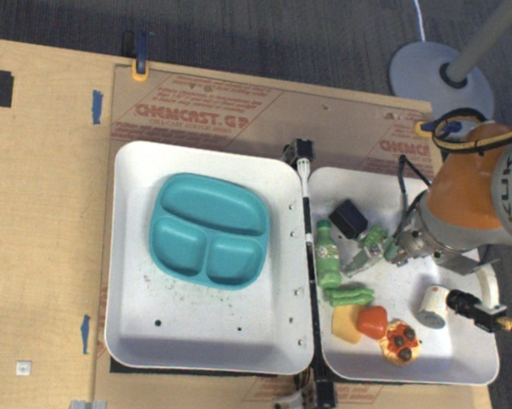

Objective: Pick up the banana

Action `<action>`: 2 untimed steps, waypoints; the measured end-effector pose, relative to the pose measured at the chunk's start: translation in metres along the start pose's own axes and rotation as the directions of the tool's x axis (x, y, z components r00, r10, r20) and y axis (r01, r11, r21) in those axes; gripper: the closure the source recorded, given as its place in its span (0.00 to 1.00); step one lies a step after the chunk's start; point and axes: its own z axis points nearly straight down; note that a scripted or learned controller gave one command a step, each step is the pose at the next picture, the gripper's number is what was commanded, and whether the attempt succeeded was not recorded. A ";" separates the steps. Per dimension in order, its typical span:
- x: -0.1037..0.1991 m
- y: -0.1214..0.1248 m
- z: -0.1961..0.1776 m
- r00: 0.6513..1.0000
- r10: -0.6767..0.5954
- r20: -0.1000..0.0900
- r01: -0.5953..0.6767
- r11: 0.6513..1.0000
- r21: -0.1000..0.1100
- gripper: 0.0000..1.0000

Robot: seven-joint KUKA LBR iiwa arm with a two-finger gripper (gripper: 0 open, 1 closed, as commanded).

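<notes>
Over the right bin (459,363), the pincer (375,251) hangs among toy foods, its state indeterminable; a teal plate (208,230) occupies the left bin (129,257).

Left bin (132,230): showing white
Divided plate (208,230): showing teal
Arm band (466,192): showing orange
Block beside gripper (368,250): showing black (348,218)

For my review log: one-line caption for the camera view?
Grey arm's end effector low in right white bin among toy foods; teal divided plate in left bin.
</notes>
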 end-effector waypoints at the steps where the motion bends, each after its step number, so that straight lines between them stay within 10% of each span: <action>1: 0.030 -0.030 -0.001 0.932 -0.364 0.003 0.364 0.932 0.000 0.00; 2: 0.044 -0.045 -0.001 0.522 -0.853 0.005 0.853 0.522 0.001 0.00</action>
